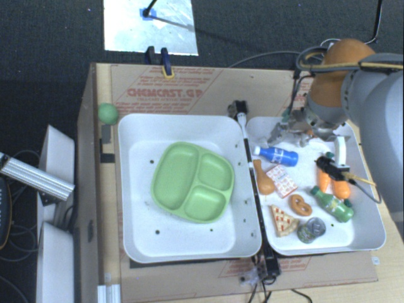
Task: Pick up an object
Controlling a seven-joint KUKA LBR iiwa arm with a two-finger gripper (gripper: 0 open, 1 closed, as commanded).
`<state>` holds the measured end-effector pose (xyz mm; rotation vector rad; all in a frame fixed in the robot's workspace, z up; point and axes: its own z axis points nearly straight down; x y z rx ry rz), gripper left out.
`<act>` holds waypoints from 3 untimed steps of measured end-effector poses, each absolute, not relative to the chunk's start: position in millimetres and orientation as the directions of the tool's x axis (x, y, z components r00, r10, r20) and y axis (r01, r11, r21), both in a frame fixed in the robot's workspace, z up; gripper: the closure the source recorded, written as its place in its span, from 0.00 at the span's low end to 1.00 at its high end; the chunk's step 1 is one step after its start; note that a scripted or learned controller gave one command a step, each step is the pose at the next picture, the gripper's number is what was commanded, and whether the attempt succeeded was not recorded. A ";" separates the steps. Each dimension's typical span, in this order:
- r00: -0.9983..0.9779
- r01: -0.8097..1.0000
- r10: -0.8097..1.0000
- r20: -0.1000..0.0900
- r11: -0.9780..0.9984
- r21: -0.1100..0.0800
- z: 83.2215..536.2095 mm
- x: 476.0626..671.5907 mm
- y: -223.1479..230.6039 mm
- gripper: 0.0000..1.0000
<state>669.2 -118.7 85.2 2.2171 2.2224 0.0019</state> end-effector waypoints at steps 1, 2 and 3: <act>-0.005 1.000 1.000 0.000 0.005 0.002 84.9 669.1 -106.2 0.00; -0.001 1.000 1.000 -0.001 0.001 0.003 85.4 669.2 -122.8 0.00; -0.004 1.000 1.000 -0.001 0.004 0.002 85.0 669.1 -113.4 0.00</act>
